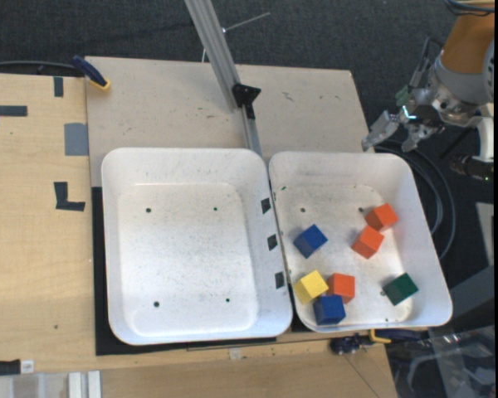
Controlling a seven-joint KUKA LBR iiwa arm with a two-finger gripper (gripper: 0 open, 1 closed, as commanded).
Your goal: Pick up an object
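Left bin (183,247) lies open; seven blocks crowd the right bin (332,181) lower half

No text, label, brand, number or sign can be read anywhere in this view. The coloured blocks in the right bin (415,191) have plain faces, and both bins carry only dark specks and small dots, not characters. The grey and black tape pieces (76,138) on the wooden bench are blank shapes. The gripper (392,131) may bear some marking, but it is too small and blurred to tell.
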